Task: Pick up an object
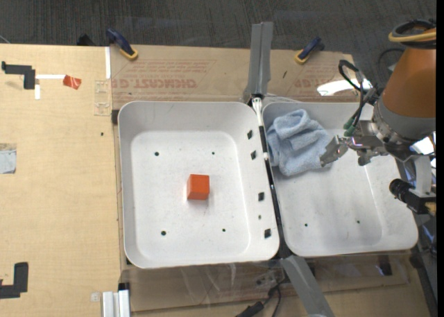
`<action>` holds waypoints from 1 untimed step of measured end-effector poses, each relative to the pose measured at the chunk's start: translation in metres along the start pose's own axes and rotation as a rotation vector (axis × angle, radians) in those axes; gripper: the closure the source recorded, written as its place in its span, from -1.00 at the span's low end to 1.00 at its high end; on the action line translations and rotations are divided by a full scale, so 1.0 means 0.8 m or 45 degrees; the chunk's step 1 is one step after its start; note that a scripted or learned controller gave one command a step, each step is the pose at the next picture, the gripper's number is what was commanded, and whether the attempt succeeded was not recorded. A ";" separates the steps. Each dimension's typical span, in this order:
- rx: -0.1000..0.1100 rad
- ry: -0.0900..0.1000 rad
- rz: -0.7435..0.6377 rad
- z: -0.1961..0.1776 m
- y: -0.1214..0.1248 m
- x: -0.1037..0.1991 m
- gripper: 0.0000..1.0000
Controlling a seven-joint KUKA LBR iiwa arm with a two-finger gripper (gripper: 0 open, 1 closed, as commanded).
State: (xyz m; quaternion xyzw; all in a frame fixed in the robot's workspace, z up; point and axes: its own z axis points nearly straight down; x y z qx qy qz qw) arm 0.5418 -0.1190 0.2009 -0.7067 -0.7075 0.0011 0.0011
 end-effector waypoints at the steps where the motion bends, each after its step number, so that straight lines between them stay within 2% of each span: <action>1: 0.000 0.000 -0.137 0.132 0.036 -0.011 -1.00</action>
